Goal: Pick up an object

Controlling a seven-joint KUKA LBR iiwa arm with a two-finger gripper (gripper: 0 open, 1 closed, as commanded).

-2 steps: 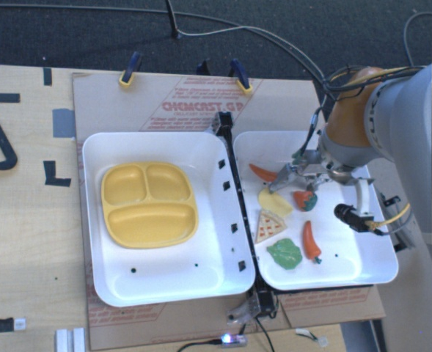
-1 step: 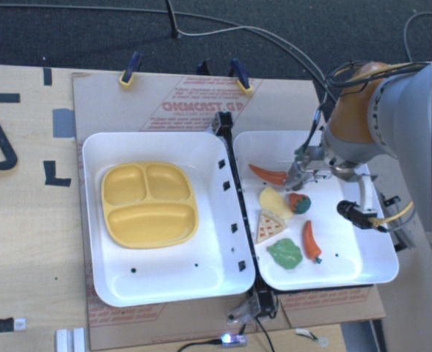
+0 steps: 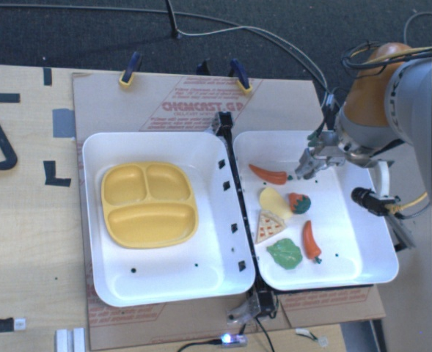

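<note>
The pincer [image 3: 309, 163] is seen poised over the far part of the right bin [image 3: 362, 270], just beside the orange-red chili pepper [image 3: 268, 174] lying at a slant there; nothing is seen between its tips, and how wide they stand cannot be told from this angle. The pepper is judged the likeliest target, being nearest. Closer to the camera a cluster is found: a yellow pear-like piece [image 3: 272, 198], a small red-and-green toy vegetable [image 3: 298, 202], a pizza slice [image 3: 269, 227], a green leafy piece [image 3: 285, 254] and a second red pepper [image 3: 312, 241]. For a clean pick, the tips should be turned across the pepper's narrow width, centred on its middle, and lowered almost to the bin floor before closing. The yellow divided plate [image 3: 149, 204] in the left bin [image 3: 98, 196] is left well apart, and the counter [image 3: 25, 233] plays no part.
</note>
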